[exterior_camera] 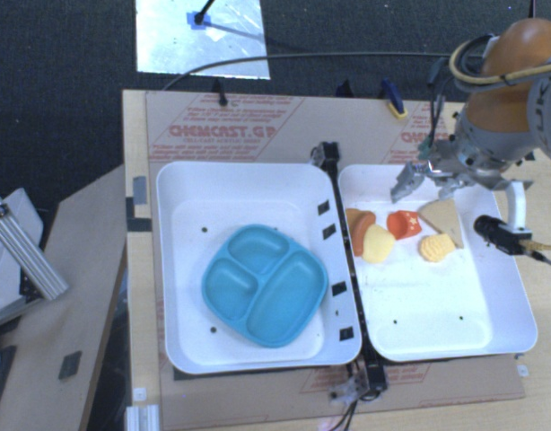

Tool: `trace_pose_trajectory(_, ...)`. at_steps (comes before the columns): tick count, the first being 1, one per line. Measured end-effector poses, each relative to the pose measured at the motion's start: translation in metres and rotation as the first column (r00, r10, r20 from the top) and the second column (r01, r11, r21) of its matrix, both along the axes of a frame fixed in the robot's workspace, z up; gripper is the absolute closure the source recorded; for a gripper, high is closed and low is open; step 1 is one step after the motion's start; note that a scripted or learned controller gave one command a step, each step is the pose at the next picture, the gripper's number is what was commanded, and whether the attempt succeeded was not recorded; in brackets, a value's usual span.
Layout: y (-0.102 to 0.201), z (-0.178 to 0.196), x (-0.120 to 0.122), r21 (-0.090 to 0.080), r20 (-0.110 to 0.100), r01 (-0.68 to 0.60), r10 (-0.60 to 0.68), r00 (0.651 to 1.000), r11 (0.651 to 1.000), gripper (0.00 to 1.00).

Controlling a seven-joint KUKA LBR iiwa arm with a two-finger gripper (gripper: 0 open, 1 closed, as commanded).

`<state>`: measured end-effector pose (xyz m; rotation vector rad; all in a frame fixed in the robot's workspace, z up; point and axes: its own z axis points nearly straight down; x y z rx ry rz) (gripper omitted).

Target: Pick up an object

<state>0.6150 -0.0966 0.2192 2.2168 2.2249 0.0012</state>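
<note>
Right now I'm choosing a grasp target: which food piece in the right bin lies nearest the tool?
The red piece, just below the tool; the orange, yellow and tan pieces lie farther off.

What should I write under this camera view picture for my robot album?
Grey robot arm's gripper hovers over toy food pieces in the right white bin.

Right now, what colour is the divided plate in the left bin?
Light blue divided plate, seen clearly in the camera view.
</note>
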Motion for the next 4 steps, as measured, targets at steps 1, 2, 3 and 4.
trace_pose_trajectory(1,0.001,-0.062,0.004,0.000,-0.004,0.001,-0.001,1.000,1.000,0.00)
trace_pose_trajectory(2,-0.005,-0.111,0.012,0.000,-0.003,0.003,-0.003,1.000,1.000,0.00)
trace_pose_trajectory(3,-0.007,-0.127,0.017,-0.007,0.013,0.003,-0.003,1.000,1.000,0.00)
trace_pose_trajectory(4,-0.010,-0.112,0.020,-0.013,0.026,0.004,-0.003,1.000,1.000,1.00)
